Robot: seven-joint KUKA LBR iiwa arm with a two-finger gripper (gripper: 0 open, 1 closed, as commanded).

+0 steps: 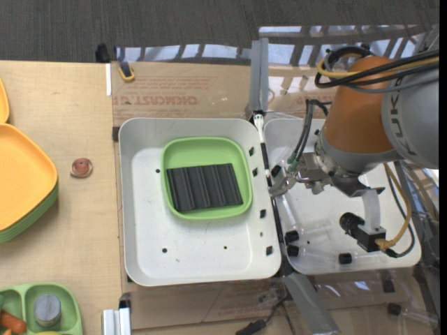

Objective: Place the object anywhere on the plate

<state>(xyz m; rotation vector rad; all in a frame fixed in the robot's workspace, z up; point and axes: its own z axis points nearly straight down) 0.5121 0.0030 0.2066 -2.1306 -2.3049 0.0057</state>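
Observation:
A green square plate (202, 146) rests in the left white bin (195, 246), toward its far side. A dark grey ridged rectangular object (204, 187) lies flat on the plate and covers most of its middle. The grey and orange arm (360, 114) hangs over the right bin (318, 243). Its gripper (285, 176) is low over that bin's left wall, just right of the plate and apart from the ridged object. The wrist hides most of the gripper.
Stacked orange plates (21, 180) and a small red knob (82, 167) sit on the wooden bench to the left. A green divided tray (35, 313) is at the bottom left corner. Cables and a black fitting (363, 232) hang over the right bin.

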